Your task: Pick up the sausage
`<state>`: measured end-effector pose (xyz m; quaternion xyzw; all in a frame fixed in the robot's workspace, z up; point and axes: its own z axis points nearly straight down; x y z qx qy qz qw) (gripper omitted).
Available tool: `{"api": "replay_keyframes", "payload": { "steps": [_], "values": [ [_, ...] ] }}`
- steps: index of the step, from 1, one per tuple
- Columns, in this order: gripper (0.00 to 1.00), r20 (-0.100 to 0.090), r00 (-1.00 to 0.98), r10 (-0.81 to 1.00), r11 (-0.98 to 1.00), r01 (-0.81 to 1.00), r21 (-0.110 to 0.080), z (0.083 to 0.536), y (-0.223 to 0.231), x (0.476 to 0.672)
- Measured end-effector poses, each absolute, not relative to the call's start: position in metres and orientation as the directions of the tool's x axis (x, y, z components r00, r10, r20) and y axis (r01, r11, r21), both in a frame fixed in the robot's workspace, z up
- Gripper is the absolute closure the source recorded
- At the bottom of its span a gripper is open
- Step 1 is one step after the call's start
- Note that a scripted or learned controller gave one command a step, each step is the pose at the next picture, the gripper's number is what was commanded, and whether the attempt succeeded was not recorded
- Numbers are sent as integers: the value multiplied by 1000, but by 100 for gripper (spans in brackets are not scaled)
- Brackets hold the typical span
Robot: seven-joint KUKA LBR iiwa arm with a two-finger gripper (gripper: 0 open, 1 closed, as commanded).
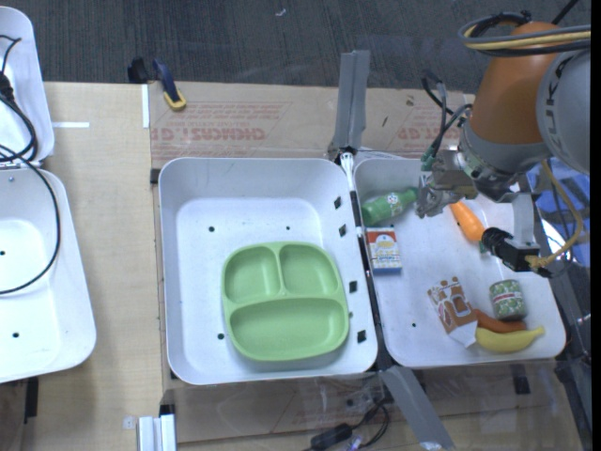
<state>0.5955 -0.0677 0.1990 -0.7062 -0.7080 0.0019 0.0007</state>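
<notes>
A grey arm with an orange band [515, 73] reaches in from the right over the far part of the right bin [413, 341]. Its pincer [434, 195] hangs low at the far end of that bin, just beside a green bottle [389, 205] that lies on its side against the bin's far-left corner. Whether the pincer is open or closed cannot be told from this angle, and nothing can be seen between its tips.

The sausage [500, 324], a dark reddish piece, lies near the bin's near-right corner, touching the upper side of a yellow banana [509, 337] and partly tucked under it. Just behind the sausage stands a small can with a green label [507, 300]. To the left of the sausage, touching it or nearly so, is a brown-and-white packet [453, 308]. An orange carrot [467, 221] lies tilted near the bin's far-right side, close under the arm's wrist. A small red-and-white box [384, 250] rests along the bin's left wall.

The left bin [188, 214] holds a green divided plate [285, 301], set toward its near-right corner. The sausage is well apart from the pincer, at the opposite end of the right bin.
</notes>
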Motion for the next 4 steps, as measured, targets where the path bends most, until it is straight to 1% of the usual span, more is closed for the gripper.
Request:
{"api": "replay_keyframes", "payload": {
  "steps": [1, 2, 3, 4],
  "values": [
    [0, -2, -3, 1000, 3, 1000, -4, 199, -68, 595],
    [0, -2, -20, 1000, 20, 1000, -1, 272, -50, 621],
    [0, -2, 138, 990, -138, 990, -1, 297, -78, 596],
    [0, -1, -3, 1000, 3, 1000, -5, 190, -50, 531]
  ]
}}
